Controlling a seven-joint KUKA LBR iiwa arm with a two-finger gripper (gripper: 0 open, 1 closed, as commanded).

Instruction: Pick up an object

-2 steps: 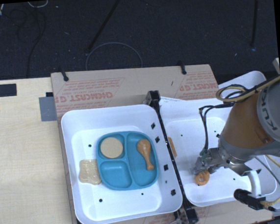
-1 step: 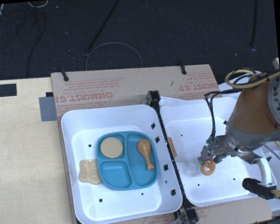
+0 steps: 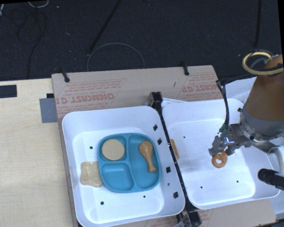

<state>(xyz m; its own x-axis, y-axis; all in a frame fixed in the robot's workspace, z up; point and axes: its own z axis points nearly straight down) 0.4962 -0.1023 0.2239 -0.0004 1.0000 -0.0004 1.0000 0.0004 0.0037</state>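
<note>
Below, cardboard sheet, wooden bench, black carpet

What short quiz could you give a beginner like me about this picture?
1. True or false: the drumstick lies in the blue tray.
2. Which bin holds the tray? A) left bin B) right bin
3. Fill in: the small brown thing right at the end effector is a ____.

Key: 1 true. 2 A. 3 ring: a little brown ring sits at the tip, over the right bin; whether it is actually gripped can't be told from this view.
</note>
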